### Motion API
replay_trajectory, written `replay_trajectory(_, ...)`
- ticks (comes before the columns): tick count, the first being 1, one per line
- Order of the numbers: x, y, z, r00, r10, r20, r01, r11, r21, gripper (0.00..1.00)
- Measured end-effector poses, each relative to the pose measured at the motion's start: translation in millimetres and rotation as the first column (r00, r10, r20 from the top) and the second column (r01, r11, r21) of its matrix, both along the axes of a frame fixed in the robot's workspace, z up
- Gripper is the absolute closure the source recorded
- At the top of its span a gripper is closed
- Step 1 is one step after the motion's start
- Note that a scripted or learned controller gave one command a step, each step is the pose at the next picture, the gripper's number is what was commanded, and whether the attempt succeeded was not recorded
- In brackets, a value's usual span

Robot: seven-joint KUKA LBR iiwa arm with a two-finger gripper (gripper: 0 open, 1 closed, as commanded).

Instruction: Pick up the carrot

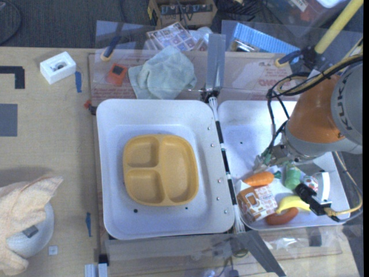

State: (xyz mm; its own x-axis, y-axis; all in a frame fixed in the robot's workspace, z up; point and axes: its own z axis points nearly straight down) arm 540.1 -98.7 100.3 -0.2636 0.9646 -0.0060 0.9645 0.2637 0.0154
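While the arm (323, 114) reaches in from the right over the right bin (242, 120), its gripper (270, 159) hangs low inside that bin, just above and slightly right of the carrot (259, 179). Whether the gripper is wide or narrow cannot be told from this slant, since the wrist and cables crowd the view, and nothing is seen held in it. The carrot lies on its side near the front left part of the right bin, orange, pointing roughly left to right. Just in front of it sits a small printed packet (258, 202), touching or nearly touching it. To the right of the packet lie a banana (293, 202) and, just in front of that, a red sausage-shaped item (283, 215). A green object (292, 176) rests beside the carrot's right end, partly hidden by the arm. The left bin (115, 126) holds a yellow divided plate (161, 169) with three compartments, set near its middle. Behind the bins, a pale green cloth (164, 73) lies on the surface (46, 131), and a small white box (57, 67) stands far to the left.
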Motion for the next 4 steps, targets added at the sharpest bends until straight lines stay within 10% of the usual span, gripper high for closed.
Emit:
replay_trajectory(1, -0.2, 0.0, -0.3, 1.000, 0.000, -0.001, 0.000, 1.000, 0.000, 0.00)
replay_trajectory(2, -10.7, 1.8, -11.5, 0.996, 0.094, -0.007, -0.094, 0.996, 0.001, 0.00)
replay_trajectory(3, -9.4, 0.1, -0.1, 0.996, 0.090, 0.000, -0.090, 0.996, -0.001, 1.00)
replay_trajectory(4, -9.5, 0.2, -0.2, 0.996, 0.091, 0.000, -0.091, 0.996, -0.001, 0.00)
